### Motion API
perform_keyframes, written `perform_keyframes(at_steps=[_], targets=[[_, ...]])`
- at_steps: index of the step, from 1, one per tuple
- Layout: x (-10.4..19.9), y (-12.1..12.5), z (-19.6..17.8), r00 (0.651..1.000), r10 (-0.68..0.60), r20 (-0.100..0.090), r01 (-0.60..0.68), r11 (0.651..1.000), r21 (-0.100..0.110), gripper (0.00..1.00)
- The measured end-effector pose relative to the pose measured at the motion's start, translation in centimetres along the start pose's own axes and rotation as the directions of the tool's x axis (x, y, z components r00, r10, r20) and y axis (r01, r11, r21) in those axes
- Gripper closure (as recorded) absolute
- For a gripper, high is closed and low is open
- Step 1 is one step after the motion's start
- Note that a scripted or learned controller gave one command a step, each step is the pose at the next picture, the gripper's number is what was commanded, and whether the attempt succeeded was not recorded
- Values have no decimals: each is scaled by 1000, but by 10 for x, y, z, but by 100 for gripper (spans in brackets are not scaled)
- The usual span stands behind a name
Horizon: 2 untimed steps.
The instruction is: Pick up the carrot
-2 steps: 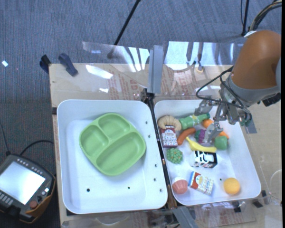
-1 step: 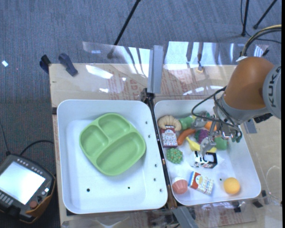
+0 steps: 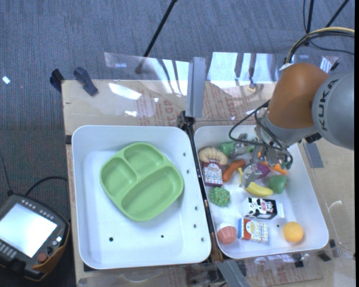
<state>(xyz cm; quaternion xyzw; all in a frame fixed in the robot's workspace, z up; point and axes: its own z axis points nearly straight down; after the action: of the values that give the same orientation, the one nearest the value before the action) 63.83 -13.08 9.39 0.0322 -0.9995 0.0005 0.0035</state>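
Observation:
The carrot (image 3: 233,170) looks to be the short orange-red piece lying at a slant in the upper left part of the right bin (image 3: 314,220). My gripper (image 3: 253,162) hangs low over that bin, just right of the carrot's upper end and above a purple toy (image 3: 263,170) and a banana (image 3: 258,189). Nothing visibly sits in its grasp. The arm's wrist and cables hide the bin's upper middle. A small orange piece (image 3: 279,167) beside a green toy (image 3: 278,183) lies to the gripper's right.
The right bin also holds a croissant (image 3: 212,155), a red carton (image 3: 212,174), broccoli (image 3: 220,196), a cow-print carton (image 3: 263,208), a juice box (image 3: 253,229), a cupcake (image 3: 226,234) and an orange (image 3: 293,232). A green divided plate (image 3: 142,180) lies in the left bin (image 3: 87,232).

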Motion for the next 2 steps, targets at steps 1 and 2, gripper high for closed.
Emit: perform_keyframes(at_steps=[1,2], targets=[[40,-49,6,1000,2,8,-2,1000,0,0],[37,-46,-5,1000,-3,14,4,1000,-2,100]])
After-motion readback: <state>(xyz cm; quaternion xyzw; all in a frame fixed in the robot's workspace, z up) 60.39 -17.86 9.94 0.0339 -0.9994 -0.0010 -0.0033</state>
